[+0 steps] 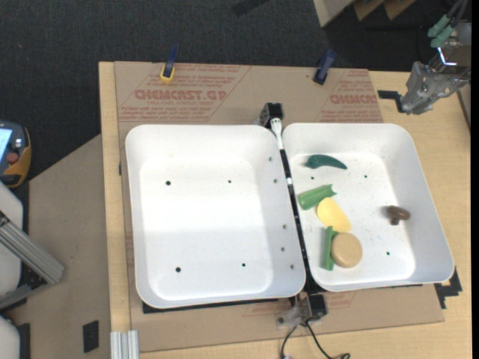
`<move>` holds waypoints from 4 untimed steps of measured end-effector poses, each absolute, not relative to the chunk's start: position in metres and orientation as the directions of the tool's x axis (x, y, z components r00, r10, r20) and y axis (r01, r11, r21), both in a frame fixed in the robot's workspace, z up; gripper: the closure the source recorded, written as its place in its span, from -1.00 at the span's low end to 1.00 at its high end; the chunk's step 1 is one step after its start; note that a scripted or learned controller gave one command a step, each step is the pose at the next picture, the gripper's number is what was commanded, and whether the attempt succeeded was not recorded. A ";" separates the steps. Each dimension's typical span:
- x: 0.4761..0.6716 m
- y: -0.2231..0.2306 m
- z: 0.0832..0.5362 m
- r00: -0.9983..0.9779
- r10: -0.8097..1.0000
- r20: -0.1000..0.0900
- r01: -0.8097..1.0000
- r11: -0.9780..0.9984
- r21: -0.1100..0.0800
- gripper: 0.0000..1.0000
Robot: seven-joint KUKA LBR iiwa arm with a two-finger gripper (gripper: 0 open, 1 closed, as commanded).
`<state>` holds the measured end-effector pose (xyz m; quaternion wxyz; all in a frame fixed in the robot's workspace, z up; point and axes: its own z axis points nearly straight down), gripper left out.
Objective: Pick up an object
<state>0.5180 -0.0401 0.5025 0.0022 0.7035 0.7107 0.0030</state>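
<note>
Objects clustered in right bin, end effector parked off to the side

Objects all sit in the right bin [419, 163], on its left half near the divider where the two bins meet: a dark green curved piece [326, 162] at the top, a light green piece [315, 195] below it, a yellow lump [334, 215] touching that, a tan round disc [346, 250] lower down with a thin green stick [328, 247] against its left edge. A small brown item [397, 215] lies apart, toward the right wall. Left bin [202, 215] holds nothing visible. Likely the cluster is just where pieces landed, not arranged.

End effector [419, 96] sits at the upper right, over the tabletop [464, 170] outside the bins, well apart from every object. Looks like a standby pose before a pick, judging by position alone.

Hard to read: cannot tell if the end effector is open or closed; it is small, blurred and partly cut by the frame edge. Nothing is seen in its grip. The brown item's shape is unclear. The yellow lump and light green piece may overlap; cannot confirm.
</note>
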 end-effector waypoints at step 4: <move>0.491 0.227 0.535 -0.006 1.000 0.002 1.000 0.006 0.003 1.00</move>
